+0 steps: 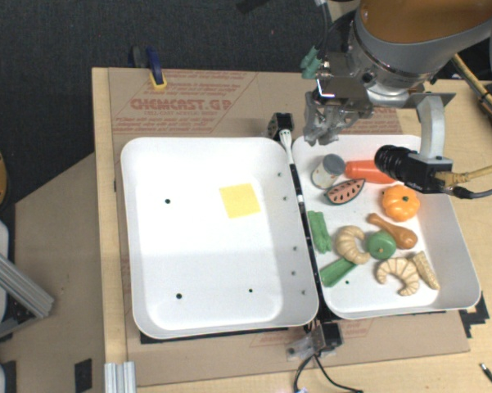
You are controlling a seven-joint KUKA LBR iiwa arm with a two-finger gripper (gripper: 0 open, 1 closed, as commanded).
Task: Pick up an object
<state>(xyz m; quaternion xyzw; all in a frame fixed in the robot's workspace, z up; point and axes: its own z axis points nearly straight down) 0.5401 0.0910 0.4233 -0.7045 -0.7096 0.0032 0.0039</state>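
Camera view: pincer [322, 131] near small cream cylinder [328, 170], grey top.

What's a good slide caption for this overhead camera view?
Gripper hovers at the far edge of the right bin of toy food; the left bin holds one yellow square.

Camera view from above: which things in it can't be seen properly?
In the camera view:
Orange stick-shaped toy: right end hidden by the arm.
Right bin: far rim covered by the arm.
The arm's upper part: cut off by the top edge.
Small grey-topped item: too small to identify.
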